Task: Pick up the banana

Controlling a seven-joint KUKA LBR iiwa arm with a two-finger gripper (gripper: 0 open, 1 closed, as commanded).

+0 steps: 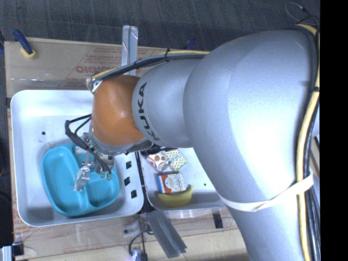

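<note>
- Banana (pixel 175 198) lies in the right bin (pixel 204 200), near that bin's front edge; it is yellow and curved like a smile; only part of it can be seen, because a small box sits just behind it.
- The small box (pixel 172 182) is white and blue with a red and orange picture on it; it touches the top of the banana.
- Behind the box lies a packet (pixel 167 159) with red, white and green spots; it is close to the wall between the two bins.
- The gripper (pixel 89 174) hangs over the left bin (pixel 27 145), well apart from the banana; it is above a blue dish (pixel 60 181).
- The blue dish has two parts, a bigger one on the left and a smaller one on the right; the gripper sits over the ridge between them.
- The fingers (pixel 81 179) are thin and silver and point down at the dish; they stand close together with a narrow gap; nothing is held between them.
- The arm (pixel 244 124) is big and grey; it comes in from the right and covers most of the right bin; its orange band (pixel 111 113) is just above the gripper.
- Black cables (pixel 76 126) loop beside the orange band.
- The two bins sit side by side on a brown bench (pixel 65 64).
</note>
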